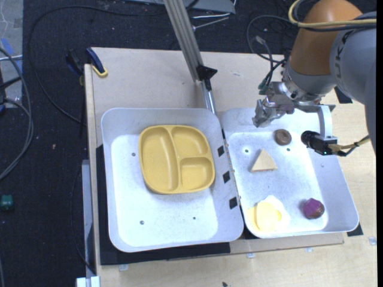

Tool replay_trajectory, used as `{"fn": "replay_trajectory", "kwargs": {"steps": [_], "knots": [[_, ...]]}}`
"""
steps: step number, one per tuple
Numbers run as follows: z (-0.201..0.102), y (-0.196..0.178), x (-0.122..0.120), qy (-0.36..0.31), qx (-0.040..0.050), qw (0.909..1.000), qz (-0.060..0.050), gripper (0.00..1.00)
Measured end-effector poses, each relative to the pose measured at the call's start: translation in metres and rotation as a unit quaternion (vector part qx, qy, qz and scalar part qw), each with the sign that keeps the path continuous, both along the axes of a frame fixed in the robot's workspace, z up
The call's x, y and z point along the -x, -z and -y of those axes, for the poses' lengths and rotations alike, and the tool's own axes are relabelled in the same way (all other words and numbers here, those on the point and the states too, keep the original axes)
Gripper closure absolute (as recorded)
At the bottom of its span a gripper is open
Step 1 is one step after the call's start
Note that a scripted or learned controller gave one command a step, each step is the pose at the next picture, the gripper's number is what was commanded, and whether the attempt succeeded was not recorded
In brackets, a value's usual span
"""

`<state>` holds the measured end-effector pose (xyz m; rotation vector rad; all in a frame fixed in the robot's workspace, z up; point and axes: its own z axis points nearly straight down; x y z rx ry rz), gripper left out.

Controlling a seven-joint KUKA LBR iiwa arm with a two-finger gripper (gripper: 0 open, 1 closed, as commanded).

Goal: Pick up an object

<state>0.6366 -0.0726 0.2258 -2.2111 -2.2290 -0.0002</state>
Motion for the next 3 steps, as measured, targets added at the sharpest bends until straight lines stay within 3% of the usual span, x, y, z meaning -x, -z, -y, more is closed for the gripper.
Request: {"fn": "replay_trajectory", "kwargs": {"steps": [2, 3], "knots": [[-0.084, -0.013, 0.044, 0.0, -0.0004, 1.0, 0.0, 1.0], [-0.129, 0.001, 0.068, 0.0, 0.0002, 1.0, -0.001, 1.0]]}}
